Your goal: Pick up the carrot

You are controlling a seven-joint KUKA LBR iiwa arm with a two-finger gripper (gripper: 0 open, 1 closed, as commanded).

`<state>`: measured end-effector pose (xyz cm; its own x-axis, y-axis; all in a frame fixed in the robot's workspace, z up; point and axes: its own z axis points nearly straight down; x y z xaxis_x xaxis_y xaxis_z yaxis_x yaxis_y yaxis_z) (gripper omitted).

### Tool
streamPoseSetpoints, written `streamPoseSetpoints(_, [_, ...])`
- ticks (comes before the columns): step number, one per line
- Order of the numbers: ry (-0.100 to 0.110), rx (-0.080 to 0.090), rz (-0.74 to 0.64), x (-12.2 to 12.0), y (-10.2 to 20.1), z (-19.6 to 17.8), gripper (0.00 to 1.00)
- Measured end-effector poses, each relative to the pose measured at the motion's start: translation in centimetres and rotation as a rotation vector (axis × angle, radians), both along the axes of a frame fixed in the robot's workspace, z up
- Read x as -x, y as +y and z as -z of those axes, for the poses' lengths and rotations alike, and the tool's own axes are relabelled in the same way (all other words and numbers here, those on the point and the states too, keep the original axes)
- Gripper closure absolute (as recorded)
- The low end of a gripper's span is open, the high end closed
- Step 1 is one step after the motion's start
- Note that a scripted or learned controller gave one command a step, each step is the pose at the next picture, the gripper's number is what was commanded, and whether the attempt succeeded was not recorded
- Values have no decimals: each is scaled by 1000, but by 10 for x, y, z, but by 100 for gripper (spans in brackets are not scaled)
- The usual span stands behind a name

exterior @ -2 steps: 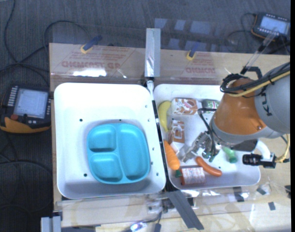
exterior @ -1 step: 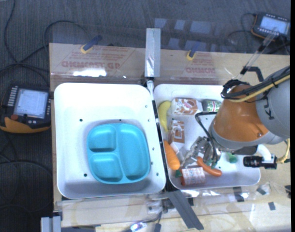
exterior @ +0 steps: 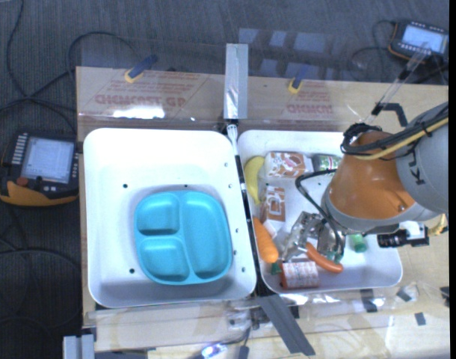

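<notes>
The gripper (exterior: 312, 236) hangs low in the right bin (exterior: 385, 275) between two orange items; finger state unclear. The carrot (exterior: 265, 244), apparently ungrasped, awaits a leftward shift.

Robotics lab: teach pendants (exterior: 41, 167), cabled bench (exterior: 176, 96).

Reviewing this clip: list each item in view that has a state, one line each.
Orange carrot: lying in the right white bin by its left wall, not gripped.
Blue divided plate: flat in the left white bin.
Yellow banana: lying in the right bin.
Two-finger gripper: low over the clutter.
</notes>
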<state>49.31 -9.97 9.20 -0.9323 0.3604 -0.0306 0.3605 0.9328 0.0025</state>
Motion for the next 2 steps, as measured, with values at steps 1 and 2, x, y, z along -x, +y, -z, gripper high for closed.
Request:
streamPoseSetpoints(1, [-7, 6, -376, -3, -3, -1, 100])
streamPoseSetpoints(2, [17, 3, -716, -19, -9, 2, 100])
